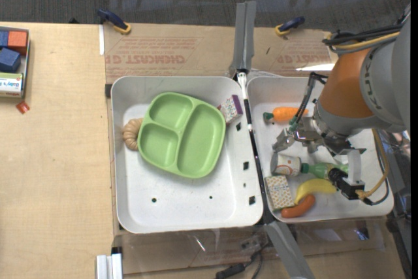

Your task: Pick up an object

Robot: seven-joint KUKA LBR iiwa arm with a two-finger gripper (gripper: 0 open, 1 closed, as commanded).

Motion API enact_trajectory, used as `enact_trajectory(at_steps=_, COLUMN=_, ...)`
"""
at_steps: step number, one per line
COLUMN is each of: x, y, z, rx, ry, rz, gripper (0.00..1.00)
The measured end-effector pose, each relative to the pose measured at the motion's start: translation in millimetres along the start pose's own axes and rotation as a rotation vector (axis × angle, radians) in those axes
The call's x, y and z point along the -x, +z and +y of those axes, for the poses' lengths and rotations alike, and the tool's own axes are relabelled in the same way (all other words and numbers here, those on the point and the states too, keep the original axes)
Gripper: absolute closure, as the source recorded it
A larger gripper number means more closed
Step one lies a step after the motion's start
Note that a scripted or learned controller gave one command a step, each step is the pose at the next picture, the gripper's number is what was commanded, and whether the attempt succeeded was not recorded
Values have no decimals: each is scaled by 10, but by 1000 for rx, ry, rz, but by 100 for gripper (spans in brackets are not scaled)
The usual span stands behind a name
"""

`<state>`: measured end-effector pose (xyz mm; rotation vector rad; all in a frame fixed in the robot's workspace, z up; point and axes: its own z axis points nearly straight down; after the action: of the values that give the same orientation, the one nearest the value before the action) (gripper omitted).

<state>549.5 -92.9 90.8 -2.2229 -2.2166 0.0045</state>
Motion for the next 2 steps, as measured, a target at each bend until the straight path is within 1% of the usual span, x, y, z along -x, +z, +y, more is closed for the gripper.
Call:
enact_trajectory(at_steps=1, x=11, y=-87, z=0, rx=-1, ry=2, rz=0, gripper=100)
enact_trajectory(at_steps=2, x=12, y=-87, z=-1, rx=-1, ry=2, rz=-1, gripper=0)
